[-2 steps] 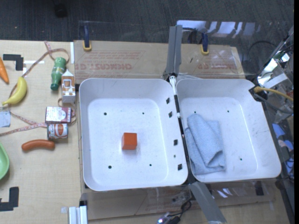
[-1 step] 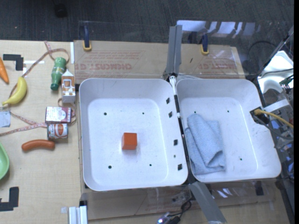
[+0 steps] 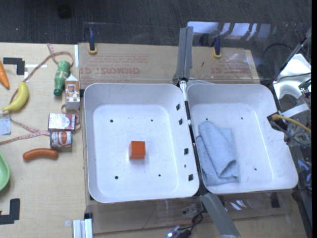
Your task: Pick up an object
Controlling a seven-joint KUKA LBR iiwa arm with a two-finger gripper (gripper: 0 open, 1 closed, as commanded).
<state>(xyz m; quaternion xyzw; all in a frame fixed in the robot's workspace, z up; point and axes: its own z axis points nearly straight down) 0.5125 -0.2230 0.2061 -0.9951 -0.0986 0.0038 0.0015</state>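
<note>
The table [image 3: 44, 192] is carrying two shallow white bins side by side, their inner walls meeting along a black-clipped seam. The left bin [image 3: 99, 182] is holding a single orange cube [image 3: 137, 149], which is sitting on the bin's floor a little toward the near wall, well apart from every side. The right bin [image 3: 267, 148] is holding a folded grey-blue cloth [image 3: 218, 152], which is lying along the bin's left wall and reaching down toward its near left corner.

On the bare table beyond the left bin's left wall, small items are lying scattered: a banana [image 3: 17, 97], a red sausage [image 3: 40, 154], a green bottle [image 3: 61, 76], a small carton [image 3: 72, 94], a red-and-white box [image 3: 61, 121] and a can [image 3: 61, 139] on its side, with a measuring tape [image 3: 29, 73] looping among them.

At the table's left edge, a carrot [image 3: 3, 76] and a green dish [image 3: 3, 171] are being cut off by the picture's border. By the right bin's right wall, a tangle of wires and metal parts is crowding the picture's edge, too cluttered to sort out; whether the pincer is spread or pressed together, I cannot tell.
</note>
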